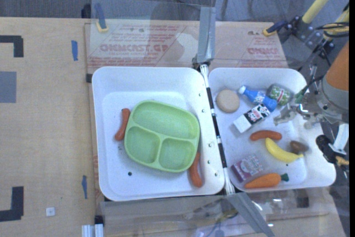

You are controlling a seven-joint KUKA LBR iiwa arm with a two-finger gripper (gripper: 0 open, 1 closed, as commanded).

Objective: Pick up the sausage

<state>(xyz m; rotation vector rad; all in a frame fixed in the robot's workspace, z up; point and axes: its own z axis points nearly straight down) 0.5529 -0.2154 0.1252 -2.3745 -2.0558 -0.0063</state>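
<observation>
Three orange-red sausages are in sight. One sausage [265,135] lies in the right bin [319,175], just above the banana [282,151]. Another sausage [122,124] lies in the left bin [105,91] against the left side of the green plate [162,136]. The third sausage [196,170] rests at that plate's lower right corner. My gripper [295,112] hangs over the right side of the right bin, a little up and to the right of the nearest sausage, with nothing seen in it.
The right bin also holds a round tan bun [227,100], a blue bottle [257,96], a green can [278,93], a small milk carton [251,117], a brown lump [298,146], a pink packet [248,166] and a carrot [265,180]. The arm [338,80] enters from the right.
</observation>
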